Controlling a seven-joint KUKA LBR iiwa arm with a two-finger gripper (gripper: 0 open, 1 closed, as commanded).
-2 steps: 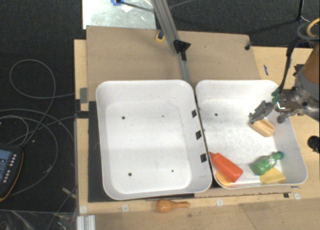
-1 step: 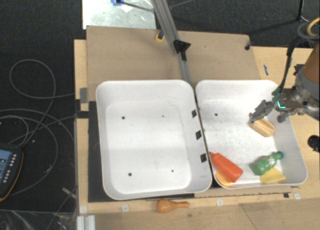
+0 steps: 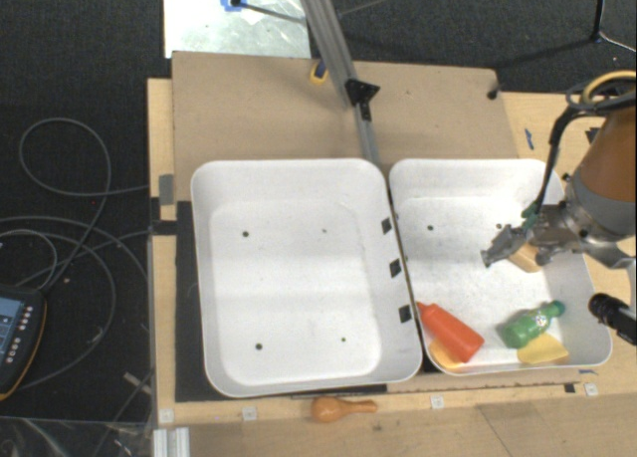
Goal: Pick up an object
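Note:
My gripper (image 3: 498, 250) hangs over the middle of the right bin (image 3: 458, 196), reaching in from the right. A small tan block (image 3: 525, 261) lies just right of the gripper tip, partly under the wrist. Along the bin's front edge lie an orange-red object (image 3: 450, 331), a green bottle (image 3: 528, 325) and a yellow piece (image 3: 543, 350). All three are well apart from the gripper, toward the front of the bin.
The left bin (image 3: 294, 276) sits beside the right one, with black clips along their shared wall. An orange pear-shaped toy (image 3: 341, 407) lies on the bench in front of the bins. A metal pole (image 3: 333, 37) slants over the bench at the back.

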